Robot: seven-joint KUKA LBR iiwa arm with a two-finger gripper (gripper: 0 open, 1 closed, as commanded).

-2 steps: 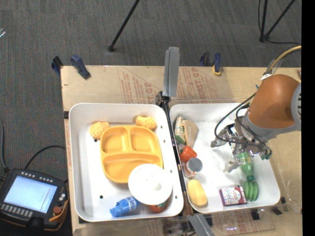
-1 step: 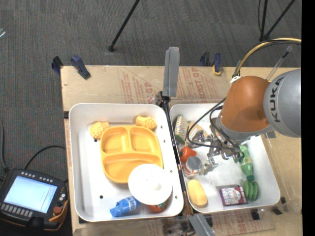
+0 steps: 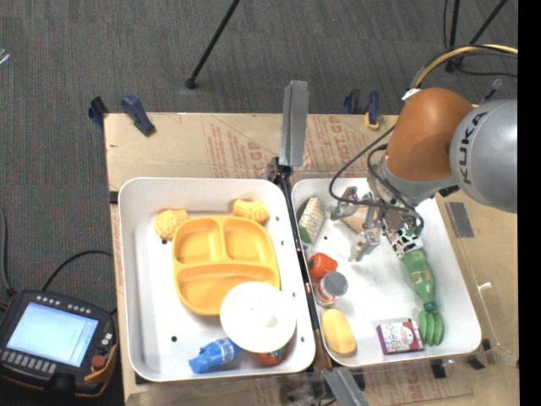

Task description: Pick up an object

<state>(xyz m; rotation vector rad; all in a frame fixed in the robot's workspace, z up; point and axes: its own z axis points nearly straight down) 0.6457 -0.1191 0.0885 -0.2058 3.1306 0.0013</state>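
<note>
Two metal fingers of the gripper (image 3: 369, 242) hanging splayed apart over bare floor of the right bin (image 3: 461, 307), clamped on nothing. Grey arm (image 3: 490, 155) above, smooth orange dome at the wrist, "KUKA" in black letters down the grey casing.

Just right of the fingertips: small black-and-white patterned object (image 3: 406, 243), cow-like markings, apart from the fingers. Below it, glossy green bottle (image 3: 420, 277) lying lengthwise, then a ribbed green bunch (image 3: 432, 325) near the bin's lower right corner. Beside that, flat pink-and-white packet (image 3: 399, 337), print too small to read.

Left of the gripper: pale corn cob (image 3: 310, 217), kernelled texture, against the bin's left wall. Lower: red-orange rounded piece (image 3: 321, 265), small can (image 3: 333, 286) with grey top, smooth yellow oval (image 3: 339, 331).

Left bin (image 3: 135, 269): yellow plastic divided tray (image 3: 224, 256), three compartments, matte. Two bumpy yellow corn pieces (image 3: 170, 222) and (image 3: 251, 211) at its upper corners. Round white lid (image 3: 258, 316) overlapping the tray's lower right edge. Blue crumpled object (image 3: 211, 356) and a red object (image 3: 270, 358) along the bin's front wall.

Cardboard bench surface (image 3: 220, 142), faint red printing, not readable. Black teach pendant (image 3: 55, 341) with lit screen on grey carpet at lower left.
</note>
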